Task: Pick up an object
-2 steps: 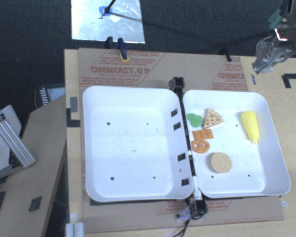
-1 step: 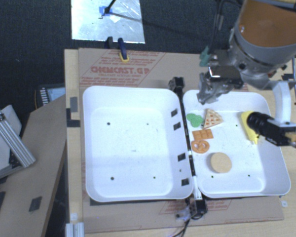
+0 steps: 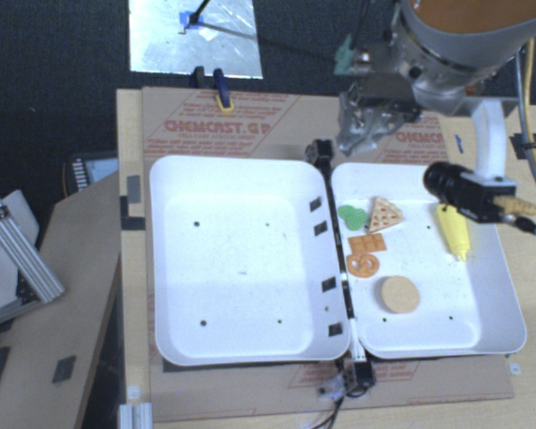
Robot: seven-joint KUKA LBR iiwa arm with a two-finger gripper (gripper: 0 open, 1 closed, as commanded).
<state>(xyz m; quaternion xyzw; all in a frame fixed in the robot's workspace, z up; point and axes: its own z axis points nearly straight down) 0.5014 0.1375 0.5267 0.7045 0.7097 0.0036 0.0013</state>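
The right bin [image 3: 482,329] holds several small things. A green piece [image 3: 351,214] lies next to a tan triangular slice [image 3: 384,214]. Below them lie an orange square cracker [image 3: 366,243], an orange pretzel shape [image 3: 364,264] and a round tan cookie [image 3: 398,294]. A yellow, banana-like piece [image 3: 453,229] rests further right. My gripper [image 3: 368,134] hangs above the bench just behind the right bin's far left corner, well apart from all of these. Nothing shows in it.
The left bin [image 3: 174,266] sits beside the right one, with black clips [image 3: 321,206] along the shared wall. A black cylinder with a cable [image 3: 460,190] juts over the right bin's far side. A foil sheet [image 3: 195,23] lies at the back.
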